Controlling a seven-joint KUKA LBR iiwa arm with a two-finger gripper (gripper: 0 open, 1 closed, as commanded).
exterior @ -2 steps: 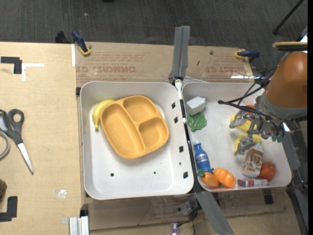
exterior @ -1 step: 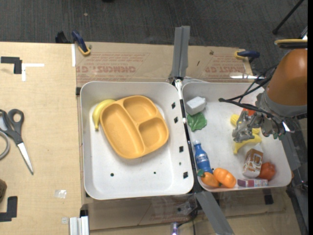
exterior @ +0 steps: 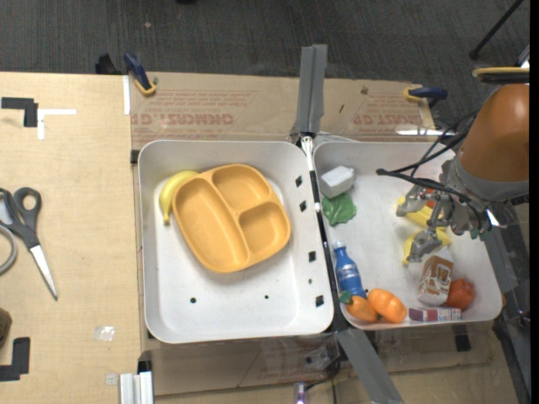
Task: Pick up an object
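Observation:
My gripper (exterior: 431, 221) hangs low over the right bin (exterior: 370, 162), under the arm's orange band (exterior: 504, 133). It sits among yellow pieces: one (exterior: 411, 208) at its left and another (exterior: 418, 247) just below it. The gripper body and cables hide how it meets them. A brown-and-white packet (exterior: 435, 278) and a red tomato (exterior: 461, 293) lie just in front of it. Along the bin's left side lie a white block (exterior: 337, 178), a green piece (exterior: 339, 210) and a blue bottle (exterior: 345, 268). Orange toy vegetables (exterior: 376, 305) lie at the front.
The left bin (exterior: 168, 310) holds an orange divided plate (exterior: 232, 217) with a banana (exterior: 171, 194) tucked at its left rim. A white-and-purple bar (exterior: 435, 315) lies at the right bin's front wall. Scissors (exterior: 32, 234) lie on the bench, far left.

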